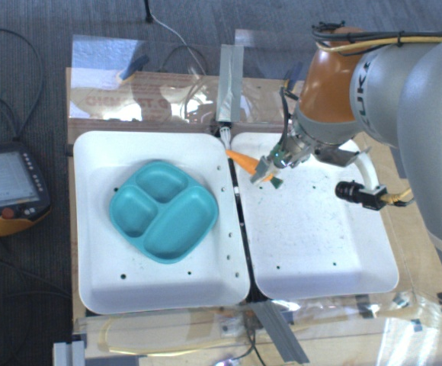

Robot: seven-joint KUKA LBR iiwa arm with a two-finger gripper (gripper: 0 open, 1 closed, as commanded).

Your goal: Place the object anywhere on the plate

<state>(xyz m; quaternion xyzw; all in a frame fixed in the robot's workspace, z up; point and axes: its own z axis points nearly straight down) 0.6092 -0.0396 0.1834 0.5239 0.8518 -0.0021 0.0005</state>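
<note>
A teal plate [164, 208] with three compartments lies in the left bin [99, 280]. A slim orange carrot-shaped object [242, 161] hangs over the divide between the two bins, pointing left toward the plate. My gripper [269, 171] reaches down from the right at the upper left corner of the right bin [328, 235] and is shut on the object's right end. The plate sits to the lower left of the gripper, well apart from it.
A black cylindrical fitting with a cable [362, 194] juts from the arm over the right bin. A handheld control pendant [8, 185] lies left of the bench. Crinkled plastic sheeting [145, 97] runs behind the bins.
</note>
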